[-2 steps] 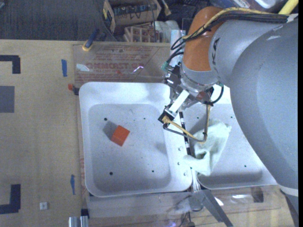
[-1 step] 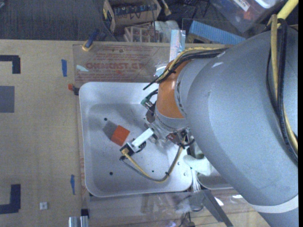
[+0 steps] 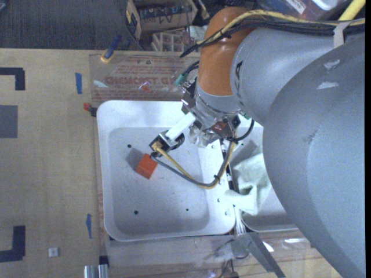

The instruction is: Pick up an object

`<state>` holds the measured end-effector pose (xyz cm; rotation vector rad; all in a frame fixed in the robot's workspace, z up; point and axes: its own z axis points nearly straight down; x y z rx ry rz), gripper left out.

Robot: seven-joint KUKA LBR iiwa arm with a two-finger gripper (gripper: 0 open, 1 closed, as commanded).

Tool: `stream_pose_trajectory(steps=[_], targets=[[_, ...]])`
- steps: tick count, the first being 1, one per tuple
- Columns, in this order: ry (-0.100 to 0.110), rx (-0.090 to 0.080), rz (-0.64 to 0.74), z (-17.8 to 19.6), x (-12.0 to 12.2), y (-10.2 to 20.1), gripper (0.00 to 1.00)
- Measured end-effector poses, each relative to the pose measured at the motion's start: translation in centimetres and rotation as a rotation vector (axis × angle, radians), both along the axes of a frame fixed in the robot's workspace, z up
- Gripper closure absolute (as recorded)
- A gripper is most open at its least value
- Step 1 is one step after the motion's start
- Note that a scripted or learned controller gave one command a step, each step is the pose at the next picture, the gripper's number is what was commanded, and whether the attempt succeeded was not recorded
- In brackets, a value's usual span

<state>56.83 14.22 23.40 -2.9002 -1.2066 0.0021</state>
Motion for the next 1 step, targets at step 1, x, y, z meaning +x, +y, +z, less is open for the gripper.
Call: stream_pose_trajectory(steps=[1], targets=[[0.001,0.001,0.044,-10.79,-1.63,6.12,1.00]])
